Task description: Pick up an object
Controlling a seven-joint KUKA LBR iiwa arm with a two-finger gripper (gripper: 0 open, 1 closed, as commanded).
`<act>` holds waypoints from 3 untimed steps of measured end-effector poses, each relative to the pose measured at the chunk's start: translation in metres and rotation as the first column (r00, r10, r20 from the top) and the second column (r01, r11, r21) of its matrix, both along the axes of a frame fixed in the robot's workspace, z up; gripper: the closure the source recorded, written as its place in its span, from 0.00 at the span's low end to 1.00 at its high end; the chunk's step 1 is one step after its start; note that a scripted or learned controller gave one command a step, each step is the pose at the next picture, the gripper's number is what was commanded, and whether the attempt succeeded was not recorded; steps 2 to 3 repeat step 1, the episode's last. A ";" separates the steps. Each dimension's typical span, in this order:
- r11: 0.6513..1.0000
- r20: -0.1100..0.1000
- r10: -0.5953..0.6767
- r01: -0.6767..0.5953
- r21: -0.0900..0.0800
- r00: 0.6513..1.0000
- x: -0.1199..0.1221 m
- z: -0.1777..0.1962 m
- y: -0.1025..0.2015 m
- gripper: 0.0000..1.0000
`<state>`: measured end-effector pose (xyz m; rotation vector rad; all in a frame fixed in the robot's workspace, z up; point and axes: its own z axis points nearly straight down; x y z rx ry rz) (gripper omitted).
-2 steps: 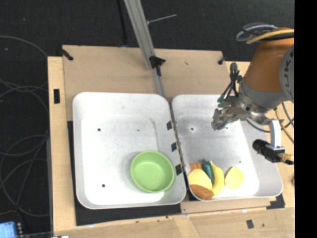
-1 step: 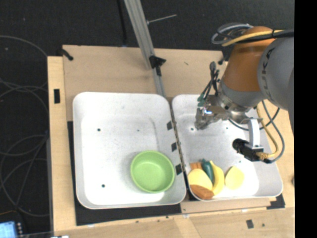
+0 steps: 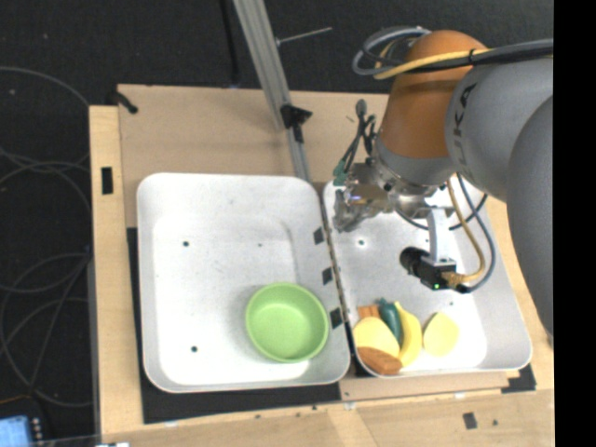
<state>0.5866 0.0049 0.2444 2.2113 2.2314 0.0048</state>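
Note:
The gripper [image 3: 346, 214] hangs low over the far left part of the right bin [image 3: 494, 338], close to the wall between the two bins. Nothing shows between its fingers, and the wrist hides how they stand. A cluster of toy food lies at the near left corner of the right bin: an orange-brown piece [image 3: 377, 357], a yellow banana [image 3: 410, 335] with a dark green piece [image 3: 389, 318] on it, and a yellow lemon [image 3: 441, 334] just to the right. The gripper is well behind that cluster. A green bowl [image 3: 287, 321] sits in the left bin [image 3: 177, 250], near its front right corner.
The grey arm with its orange band [image 3: 424, 101] covers the far right of the right bin. A black cable end with a green light [image 3: 430, 270] hangs over the bin's middle. A metal strut [image 3: 265, 59] slants down behind the bins.

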 end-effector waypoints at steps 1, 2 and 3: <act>1.000 -0.001 -0.001 0.001 0.000 1.000 0.005 0.001 0.051 1.00; 1.000 -0.001 -0.001 0.001 0.000 1.000 0.005 0.001 0.051 1.00; 1.000 -0.001 -0.001 0.001 0.000 1.000 0.005 0.001 0.051 1.00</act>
